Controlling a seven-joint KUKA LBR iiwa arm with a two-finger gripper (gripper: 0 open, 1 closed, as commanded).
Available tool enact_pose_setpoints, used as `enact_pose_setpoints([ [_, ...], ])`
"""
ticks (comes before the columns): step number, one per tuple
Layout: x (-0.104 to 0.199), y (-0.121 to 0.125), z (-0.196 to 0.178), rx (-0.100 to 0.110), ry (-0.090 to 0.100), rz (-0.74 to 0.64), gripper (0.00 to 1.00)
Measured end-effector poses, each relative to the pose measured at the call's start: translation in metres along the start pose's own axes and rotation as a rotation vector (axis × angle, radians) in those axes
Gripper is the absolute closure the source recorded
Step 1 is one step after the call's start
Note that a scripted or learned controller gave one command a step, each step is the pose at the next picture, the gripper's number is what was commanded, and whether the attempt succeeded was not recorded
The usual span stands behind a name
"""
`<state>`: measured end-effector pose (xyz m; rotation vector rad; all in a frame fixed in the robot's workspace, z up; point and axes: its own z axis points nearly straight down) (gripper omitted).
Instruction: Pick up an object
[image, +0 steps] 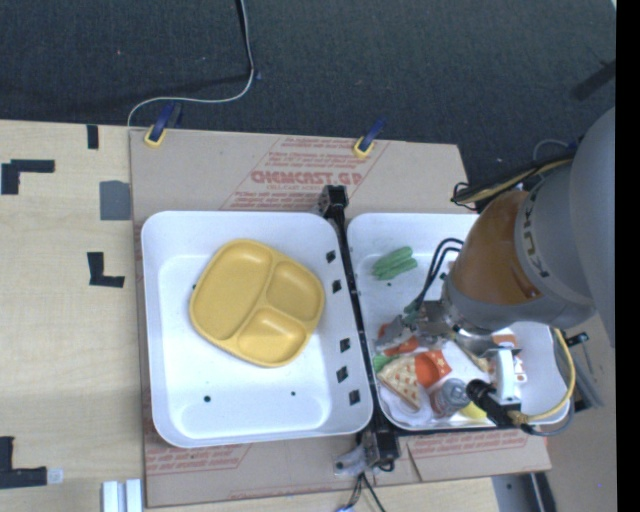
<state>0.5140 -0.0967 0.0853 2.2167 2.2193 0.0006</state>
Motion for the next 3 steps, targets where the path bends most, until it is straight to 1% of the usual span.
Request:
enact_pose_setpoints([
  [1, -0.001, 0.002, 0.0, 0.004, 0.003, 0.002, 0.0],
  [2, 0.002, 0.011, 0.0, 0.006, 0.002, 0.002, 0.0],
  [3, 0.002, 0.012, -0.01, 0.003, 0.002, 0.002, 1.0],
])
